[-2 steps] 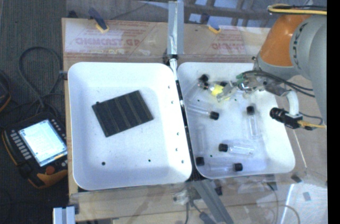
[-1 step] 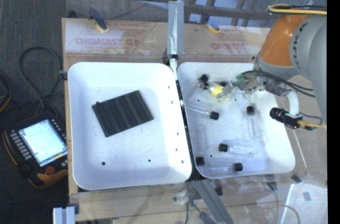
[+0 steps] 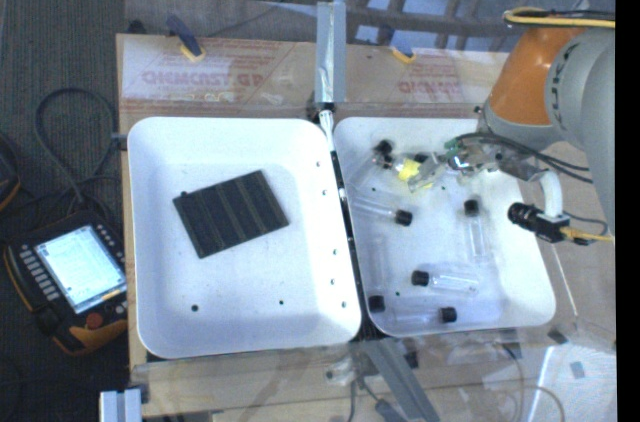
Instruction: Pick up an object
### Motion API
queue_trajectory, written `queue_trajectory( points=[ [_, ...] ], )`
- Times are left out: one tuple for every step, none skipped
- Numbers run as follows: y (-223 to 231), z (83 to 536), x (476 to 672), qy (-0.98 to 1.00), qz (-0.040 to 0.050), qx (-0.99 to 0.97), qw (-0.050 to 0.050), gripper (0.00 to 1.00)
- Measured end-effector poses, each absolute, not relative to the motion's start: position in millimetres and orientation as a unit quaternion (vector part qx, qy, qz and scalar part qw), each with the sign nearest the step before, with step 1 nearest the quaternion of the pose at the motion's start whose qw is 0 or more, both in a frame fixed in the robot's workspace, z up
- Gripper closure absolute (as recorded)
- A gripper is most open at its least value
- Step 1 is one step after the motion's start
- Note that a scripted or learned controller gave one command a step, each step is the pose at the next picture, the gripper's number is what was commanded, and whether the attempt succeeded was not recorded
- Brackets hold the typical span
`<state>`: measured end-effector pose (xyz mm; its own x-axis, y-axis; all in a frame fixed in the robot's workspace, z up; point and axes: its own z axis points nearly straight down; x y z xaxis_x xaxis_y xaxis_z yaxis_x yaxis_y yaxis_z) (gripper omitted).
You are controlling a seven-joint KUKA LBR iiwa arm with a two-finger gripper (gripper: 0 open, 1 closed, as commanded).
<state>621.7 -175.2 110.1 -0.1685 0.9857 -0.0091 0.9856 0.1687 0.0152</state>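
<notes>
Reaching in over the far side of the right bin, with the gripper sitting low beside a small yellow piece among clear vials with black caps; impossible telling how the jaws stand. Nothing looking lifted yet, judging by everything lying on the bin floor, so grasping and raising remaining. Lying alone in the left bin: a dark ribbed panel.

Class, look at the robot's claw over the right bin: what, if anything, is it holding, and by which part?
It cannot be told. The claw sits low among the clear vials in the right bin, right beside a yellow piece, but no object is plainly gripped.
</notes>
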Motion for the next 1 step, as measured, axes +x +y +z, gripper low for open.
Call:
queue_trajectory(
  points=[
    [-175.2,110.1,621.7,0.764,0.0029,0.645,0.008,0.0]
  ],
)
